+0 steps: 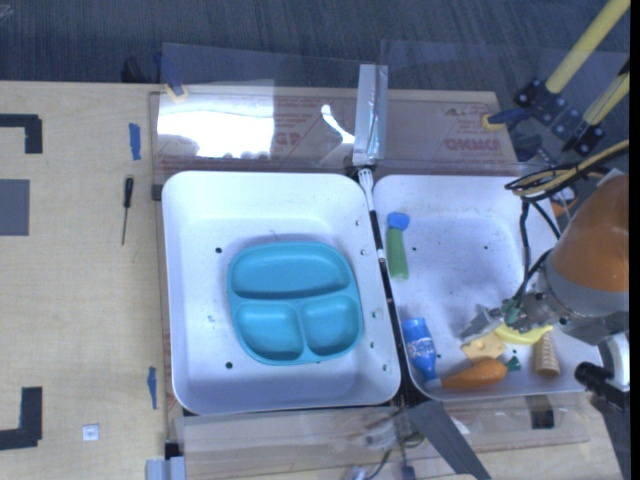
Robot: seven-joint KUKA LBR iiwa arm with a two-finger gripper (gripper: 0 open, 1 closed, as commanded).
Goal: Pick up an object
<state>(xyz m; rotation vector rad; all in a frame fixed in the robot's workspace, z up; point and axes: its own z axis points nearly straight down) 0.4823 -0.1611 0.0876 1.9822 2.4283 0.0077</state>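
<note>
My gripper (pixel 503 318) is low in the right bin (pixel 450 218), near its front right corner. It hovers over a cluster of small toys: a yellow banana-like piece (pixel 522 336), a pale yellow wedge (pixel 481 348) and an orange carrot (pixel 474 374). The gripper's tip touches or nearly touches the yellow pieces; I cannot see anything held. A tan ridged cone (pixel 546 354) stands just right of the cluster. A blue tube (pixel 419 346) lies along the bin's left wall, and a green marker with a blue cap (pixel 398 246) lies further back.
The left bin (pixel 190 218) holds a turquoise divided plate (pixel 294 300). A clear plastic sheet (pixel 260 128) lies behind both bins. Cables (pixel 545 183) and yellow rods (pixel 590 38) hang at the upper right, above the arm's orange band (pixel 600 243).
</note>
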